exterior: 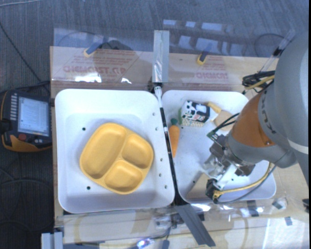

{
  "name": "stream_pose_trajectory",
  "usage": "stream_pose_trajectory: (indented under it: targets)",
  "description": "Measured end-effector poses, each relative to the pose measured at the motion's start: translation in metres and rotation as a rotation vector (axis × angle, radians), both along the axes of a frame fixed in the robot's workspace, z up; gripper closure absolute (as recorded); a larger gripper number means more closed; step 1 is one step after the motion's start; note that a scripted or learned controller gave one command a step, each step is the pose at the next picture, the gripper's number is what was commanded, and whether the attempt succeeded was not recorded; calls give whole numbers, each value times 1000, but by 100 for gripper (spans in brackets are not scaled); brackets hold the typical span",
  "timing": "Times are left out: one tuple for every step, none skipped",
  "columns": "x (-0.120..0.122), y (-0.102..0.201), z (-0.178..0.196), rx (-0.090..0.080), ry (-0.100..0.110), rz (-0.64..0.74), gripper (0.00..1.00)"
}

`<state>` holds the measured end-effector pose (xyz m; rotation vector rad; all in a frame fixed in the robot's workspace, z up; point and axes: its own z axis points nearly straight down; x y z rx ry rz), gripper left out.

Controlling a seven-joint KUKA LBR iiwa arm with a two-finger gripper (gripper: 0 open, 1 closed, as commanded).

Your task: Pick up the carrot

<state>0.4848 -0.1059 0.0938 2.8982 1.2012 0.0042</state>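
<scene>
Gripper (open or closed, cannot tell) hovers lower right, apart from carrot hugging white bin wall at centre; wall may block grasp, causing miss.

L bin: white, shallow. Yellow plate w/ 3 compartments sits approx centre, turned at a slant to the bin walls. R bin: small black-&-white cow-patterned object near the back wall, pale yellowish piece just beside it, view-right; can't tell what either is. Metal strip behind the bins, where they meet. Clear sheets over brown board at the back, w/ yellow tabs. Teach pendant on grey carpet, view-left of bench, screen up.
</scene>
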Motion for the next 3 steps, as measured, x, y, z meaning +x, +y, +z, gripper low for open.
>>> stream_pose_trajectory:
  targets:
    - [-1, 44, 89, 0, 8, -499, 100]
    - [-1, 108, 89, 0, 9, -438, 100]
    - [-2, 165, 91, -1, 10, -396, 100]
